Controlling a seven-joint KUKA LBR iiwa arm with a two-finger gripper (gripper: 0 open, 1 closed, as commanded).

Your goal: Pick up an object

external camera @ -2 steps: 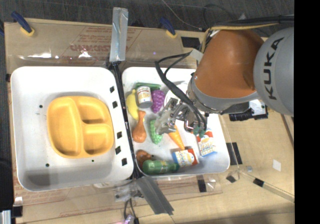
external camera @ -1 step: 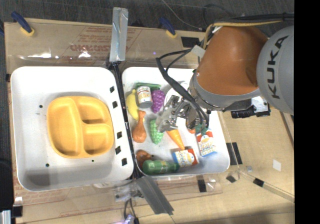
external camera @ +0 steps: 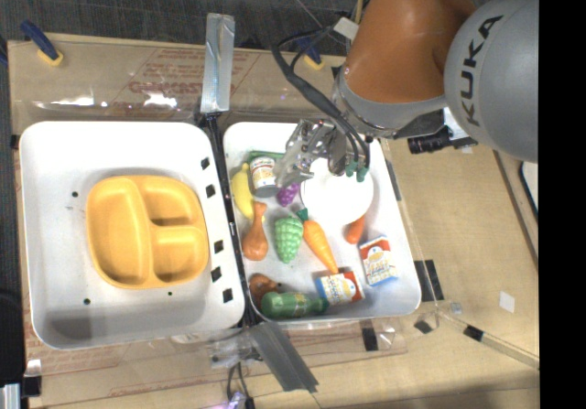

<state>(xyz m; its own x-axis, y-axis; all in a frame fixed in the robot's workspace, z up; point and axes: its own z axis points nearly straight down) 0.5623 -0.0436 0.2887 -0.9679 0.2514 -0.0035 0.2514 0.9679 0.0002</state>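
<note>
The gripper (external camera: 316,153) hangs low in the upper part of the right bin (external camera: 396,281), near the small can (external camera: 263,173) and the purple grapes (external camera: 287,194). I cannot tell the state of its grip. Nothing looks lifted yet, so the pick is not done.

- counter (external camera: 458,215): brown, light surface, clear plastic sheet (external camera: 137,78) taped over back part
- left bin (external camera: 46,160) and right bin (external camera: 403,279): white, side by side on counter, touching at middle
- silver tape strip (external camera: 218,64) at back, another (external camera: 284,357) at front
- blue clamp (external camera: 41,41) at back left corner
</note>
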